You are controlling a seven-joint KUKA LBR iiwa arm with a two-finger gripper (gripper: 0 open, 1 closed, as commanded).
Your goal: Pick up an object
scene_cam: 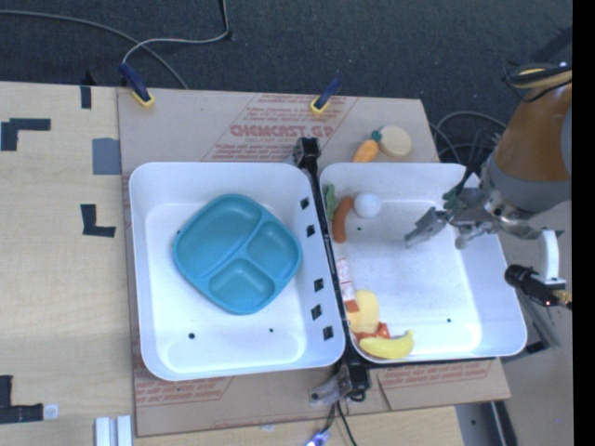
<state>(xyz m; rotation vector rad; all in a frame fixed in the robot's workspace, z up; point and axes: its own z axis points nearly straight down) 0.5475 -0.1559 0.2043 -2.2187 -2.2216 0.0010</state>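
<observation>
The bench (56,249) carries two shallow white bins side by side: the left bin (158,342) holds a blue divided plate (238,253), and the right bin (483,333) holds the small toys the task could take. The arm (535,147) reaches in over the right bin's far-right corner, its gripper (446,230) hanging above bare bin floor with two fingers spread apart and nothing between them. The candidates lie well apart from it, along the bin's left wall: a banana (389,346) at the near edge, touching a yellow and red cluster (363,312) just above it, and further up a white ball (369,204) beside an orange carrot-like piece (341,218). These look like light, stiff plastic play food, probably smooth and apt to slip; the banana's curved middle seems the surest place to pinch, while the ball would likely roll away. The cluster is too blurred to tell what it is made of or how many pieces it is, and a small green bit by the carrot-like piece is hard to make out.
</observation>
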